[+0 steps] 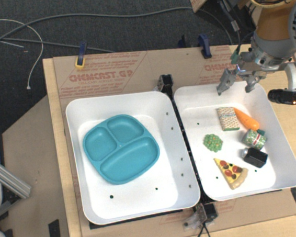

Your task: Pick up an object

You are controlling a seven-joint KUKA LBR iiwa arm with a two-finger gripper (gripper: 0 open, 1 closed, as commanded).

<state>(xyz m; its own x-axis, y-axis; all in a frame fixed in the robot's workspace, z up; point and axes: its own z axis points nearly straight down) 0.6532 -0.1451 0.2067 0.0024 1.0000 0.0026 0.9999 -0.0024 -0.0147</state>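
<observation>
Left bin [93,200]: white and shallow, on the left side of the desk [132,72]. A blue plate [121,148] with three parts lies in it.
Right bin [210,187]: white too, just beside the left one. All the small toys lie here.
Broccoli [212,142]: green and round, near the middle of the right bin, apart from the rest.
Pizza slice [231,172]: flat, near the front of the bin.
Cracker [227,118]: a flat square, touching the carrot [247,120] beside it.
Green can [255,139]: lies tipped, just above the black block [255,157].
Gripper [238,82]: hangs over the back edge of the right bin. Its two fingers are spread wide, with nothing between them.
Step now: I think the arm is getting ready to go down for a toy.
How to do it well: pick a toy with room around it, like the broccoli. Come straight down, put one finger on each side, then squeeze. The cracker and carrot touch, so grabbing there could push both away.
</observation>
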